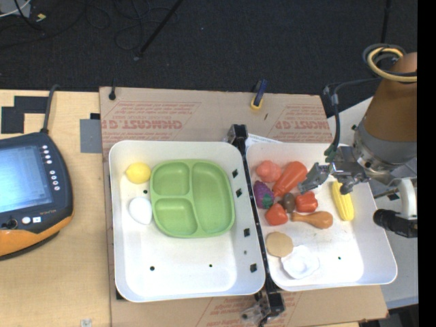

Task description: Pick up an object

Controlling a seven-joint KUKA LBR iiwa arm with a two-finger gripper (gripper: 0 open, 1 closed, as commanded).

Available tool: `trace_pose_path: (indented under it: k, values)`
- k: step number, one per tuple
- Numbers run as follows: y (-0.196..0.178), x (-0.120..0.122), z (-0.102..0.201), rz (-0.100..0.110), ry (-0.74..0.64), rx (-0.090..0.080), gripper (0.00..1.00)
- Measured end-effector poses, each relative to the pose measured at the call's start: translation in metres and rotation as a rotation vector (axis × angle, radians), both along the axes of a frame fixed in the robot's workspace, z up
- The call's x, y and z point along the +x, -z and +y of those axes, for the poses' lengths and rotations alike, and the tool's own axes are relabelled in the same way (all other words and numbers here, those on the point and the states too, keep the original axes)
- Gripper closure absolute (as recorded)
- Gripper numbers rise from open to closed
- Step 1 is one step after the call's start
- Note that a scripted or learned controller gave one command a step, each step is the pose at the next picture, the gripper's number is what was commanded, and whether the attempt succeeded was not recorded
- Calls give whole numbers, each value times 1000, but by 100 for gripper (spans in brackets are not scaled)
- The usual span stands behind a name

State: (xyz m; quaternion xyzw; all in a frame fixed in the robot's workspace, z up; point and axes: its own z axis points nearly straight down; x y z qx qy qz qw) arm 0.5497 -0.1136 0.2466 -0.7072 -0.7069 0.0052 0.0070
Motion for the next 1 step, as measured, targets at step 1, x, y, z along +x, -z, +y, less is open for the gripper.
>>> trace_pose_path:
  k: [1]
  values:
    - [-7, 2, 0, -13, -2, -1, 0]
